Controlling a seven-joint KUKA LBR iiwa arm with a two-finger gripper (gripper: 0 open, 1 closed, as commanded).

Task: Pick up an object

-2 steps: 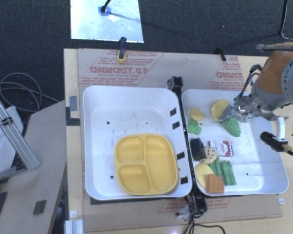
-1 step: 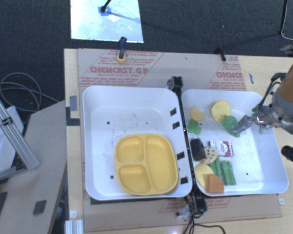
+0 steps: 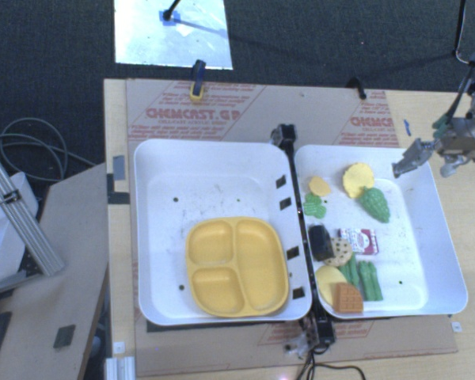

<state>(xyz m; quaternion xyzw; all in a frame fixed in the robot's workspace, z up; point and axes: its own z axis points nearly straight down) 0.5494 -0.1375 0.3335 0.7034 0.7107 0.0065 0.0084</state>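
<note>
The right bin (image 3: 427,236) holds several toy foods. A yellow piece (image 3: 358,179) and a bumpy green piece (image 3: 374,203) lie near its back. A small yellow bit (image 3: 320,186) and a small green bit (image 3: 314,207) sit by its left wall. Further forward are a black item (image 3: 320,240), a cookie (image 3: 341,252), a red and white carton (image 3: 361,241), green beans (image 3: 364,279) and an orange waffle (image 3: 348,298). My gripper (image 3: 428,161) hovers over the bin's back right corner, open, nothing between its fingers (image 3: 407,159). It is to the right of the yellow piece.
The left bin (image 3: 166,180) holds a yellow divided plate (image 3: 237,264) toward its front. Black clips (image 3: 284,204) line the wall between the bins. A yellow clamp (image 3: 197,91) sits on the board behind the bins, and a metal sheet (image 3: 172,22) lies on the floor.
</note>
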